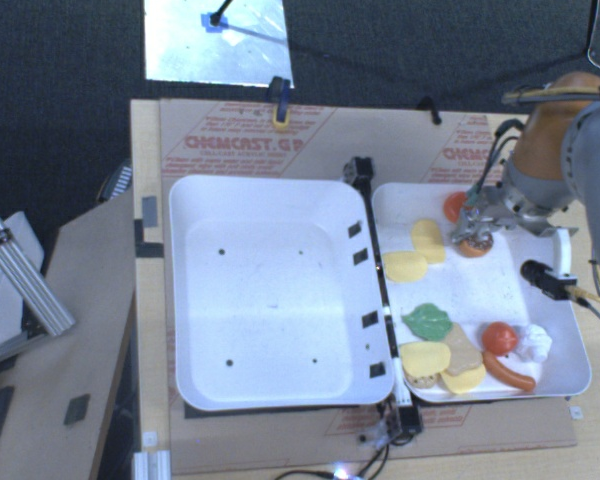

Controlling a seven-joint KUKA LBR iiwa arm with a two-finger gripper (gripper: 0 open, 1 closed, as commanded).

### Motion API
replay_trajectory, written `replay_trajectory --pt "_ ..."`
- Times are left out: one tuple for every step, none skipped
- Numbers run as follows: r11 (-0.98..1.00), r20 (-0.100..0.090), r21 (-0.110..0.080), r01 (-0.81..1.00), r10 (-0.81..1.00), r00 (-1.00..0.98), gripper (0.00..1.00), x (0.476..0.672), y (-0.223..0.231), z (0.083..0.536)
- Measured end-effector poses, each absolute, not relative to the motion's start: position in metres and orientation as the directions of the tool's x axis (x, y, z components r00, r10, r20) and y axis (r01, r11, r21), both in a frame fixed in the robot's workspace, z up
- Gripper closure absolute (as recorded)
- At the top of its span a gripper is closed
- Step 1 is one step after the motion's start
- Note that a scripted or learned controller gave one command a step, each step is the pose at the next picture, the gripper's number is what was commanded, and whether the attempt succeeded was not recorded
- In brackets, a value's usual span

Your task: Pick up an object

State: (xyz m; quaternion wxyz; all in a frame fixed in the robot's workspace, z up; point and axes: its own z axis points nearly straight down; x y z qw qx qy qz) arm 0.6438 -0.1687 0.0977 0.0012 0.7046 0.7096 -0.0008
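Cardboard-topped counter (240, 133) carries two bins; at the right bin's (570, 368) one o'clock, the tool (470, 230) hovers over an orange piece (472, 247), grip unclear.

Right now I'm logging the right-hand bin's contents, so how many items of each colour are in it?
Yellow: 5
Red or orange: 4
Green: 1
Tan: 1
White: 1
Total: 12

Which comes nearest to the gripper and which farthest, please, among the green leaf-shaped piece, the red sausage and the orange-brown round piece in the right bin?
Measured from the gripper in the camera view:
1. Orange-brown round piece, directly under the gripper at the bin's far side.
2. Green leaf-shaped piece, mid-bin, near the divider.
3. Red sausage, at the bin's near edge.
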Motion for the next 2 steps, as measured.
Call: replay_trajectory --pt "0.007 0.0 -0.022 1.0 1.0 -0.007 1.0 0.665 -0.116 0.116" --pt "0.009 0.001 0.007 1.0 1.0 -0.009 1.0 0.67 -0.052 0.189"
